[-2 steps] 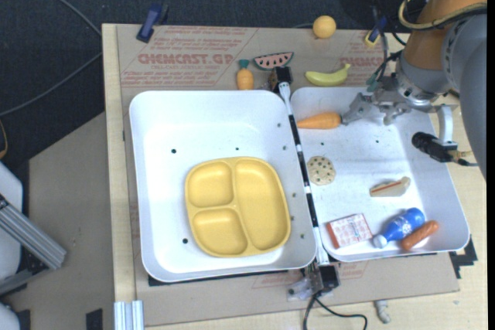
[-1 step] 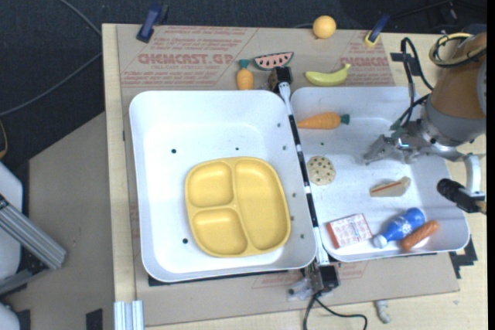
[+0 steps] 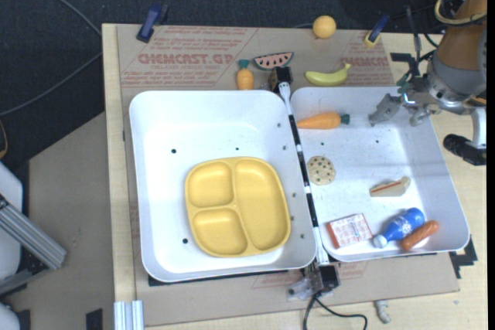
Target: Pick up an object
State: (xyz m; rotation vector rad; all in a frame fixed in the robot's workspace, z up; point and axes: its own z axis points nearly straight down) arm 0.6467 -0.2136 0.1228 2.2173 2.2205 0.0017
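The right bin (image 3: 433, 166) holds an orange carrot (image 3: 321, 120) at its far left, a round cookie (image 3: 320, 169), a slice of sandwich (image 3: 390, 186), a red and white box (image 3: 349, 230), a blue bottle (image 3: 401, 225) and an orange sausage (image 3: 419, 236). My gripper (image 3: 401, 112) hangs over the bin's far right corner, to the right of the carrot. Its two grey fingers (image 3: 382, 111) are spread apart and open, with nothing between them.
A yellow divided plate (image 3: 236, 206) lies in the left bin (image 3: 155, 135). On the board behind the bins are a banana (image 3: 327, 76), a watermelon slice (image 3: 274, 59), a small orange fruit (image 3: 245, 78) and an orange ball (image 3: 325, 27). Blue clamps (image 3: 151, 23) hold the board.
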